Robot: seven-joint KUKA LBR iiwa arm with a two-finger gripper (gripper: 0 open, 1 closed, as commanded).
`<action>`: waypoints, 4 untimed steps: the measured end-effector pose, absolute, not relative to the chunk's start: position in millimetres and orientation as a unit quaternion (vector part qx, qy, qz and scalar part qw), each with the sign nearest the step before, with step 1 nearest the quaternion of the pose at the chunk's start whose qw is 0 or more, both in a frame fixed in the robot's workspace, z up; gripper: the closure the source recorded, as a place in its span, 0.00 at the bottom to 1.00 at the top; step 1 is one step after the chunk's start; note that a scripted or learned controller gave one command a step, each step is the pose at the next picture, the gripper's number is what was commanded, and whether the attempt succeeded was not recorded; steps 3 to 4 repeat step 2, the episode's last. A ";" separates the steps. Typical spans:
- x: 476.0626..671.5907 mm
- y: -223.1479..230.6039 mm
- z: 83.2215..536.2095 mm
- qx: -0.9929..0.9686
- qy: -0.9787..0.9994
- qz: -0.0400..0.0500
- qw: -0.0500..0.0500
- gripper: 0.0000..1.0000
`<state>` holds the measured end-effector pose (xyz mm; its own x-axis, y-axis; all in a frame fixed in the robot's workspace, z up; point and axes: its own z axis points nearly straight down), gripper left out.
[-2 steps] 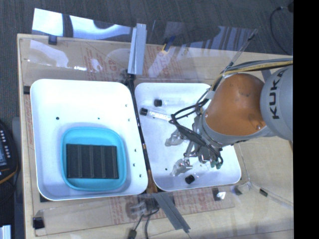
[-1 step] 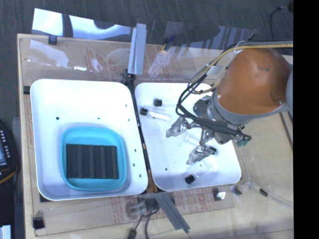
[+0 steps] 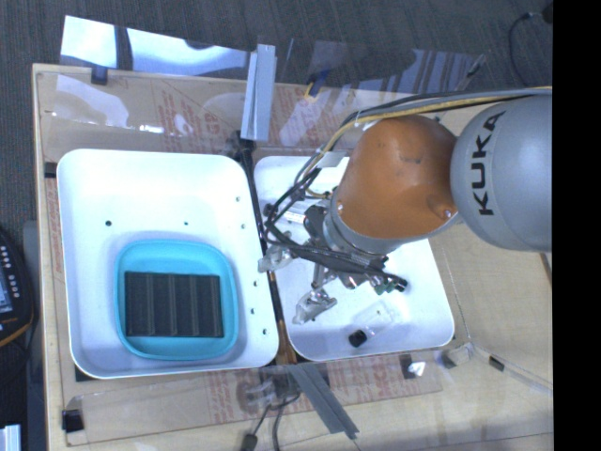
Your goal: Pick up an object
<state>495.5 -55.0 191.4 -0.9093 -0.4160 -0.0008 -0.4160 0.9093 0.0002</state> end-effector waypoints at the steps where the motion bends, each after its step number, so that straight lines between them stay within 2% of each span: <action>1: 511.1 -146.7 242.5 -0.278 0.961 -0.001 0.001 0.00; 2: 502.6 -86.5 191.6 -0.091 0.996 0.000 0.000 0.00; 4: 502.6 -86.5 191.6 -0.091 0.996 0.000 0.000 0.00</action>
